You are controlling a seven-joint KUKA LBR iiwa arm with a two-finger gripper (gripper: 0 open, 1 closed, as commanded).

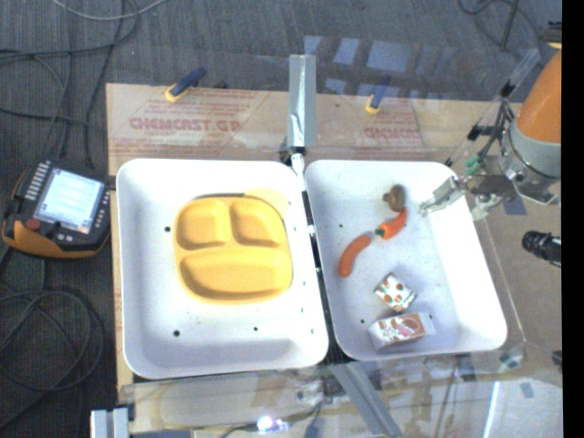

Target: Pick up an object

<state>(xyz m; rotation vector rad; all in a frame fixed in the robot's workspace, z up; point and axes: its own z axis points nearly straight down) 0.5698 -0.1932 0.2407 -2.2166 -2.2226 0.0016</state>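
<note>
The gripper (449,192) hovers over the right bin (474,272) near its far right corner, holding nothing; whether the jaws are apart cannot be told. In that bin lie a brown lump (394,196), a carrot (393,225), an orange sausage (355,254) and two small cartons (395,292) (399,328). The left bin (146,245) holds a yellow divided tray (234,247).

Brown bench (137,144) bearing two white bins, left (146,336) and right (474,308), side by side.
</note>
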